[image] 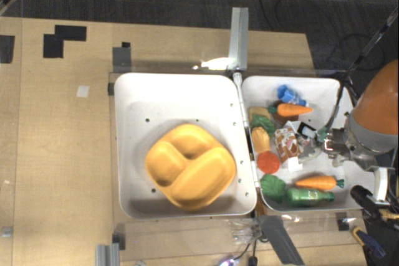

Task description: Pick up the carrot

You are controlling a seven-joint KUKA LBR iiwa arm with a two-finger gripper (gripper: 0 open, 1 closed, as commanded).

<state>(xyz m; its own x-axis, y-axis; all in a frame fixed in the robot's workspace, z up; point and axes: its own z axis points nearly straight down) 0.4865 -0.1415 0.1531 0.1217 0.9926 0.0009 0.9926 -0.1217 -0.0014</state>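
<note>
The carrot lies at the lower right of the frame in the right bin, looks like light, hard plastic, best pinched mid-body; the gripper hovers nearby.

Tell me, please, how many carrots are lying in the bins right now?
2. One carrot lies near the far end of the right bin; the other carrot lies near its front, just behind a green bottle. The clutter could hide more.

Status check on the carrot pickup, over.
Pincer over right bin, nothing visibly held. Two carrots: upper, lower. Toy clutter around both.
</note>
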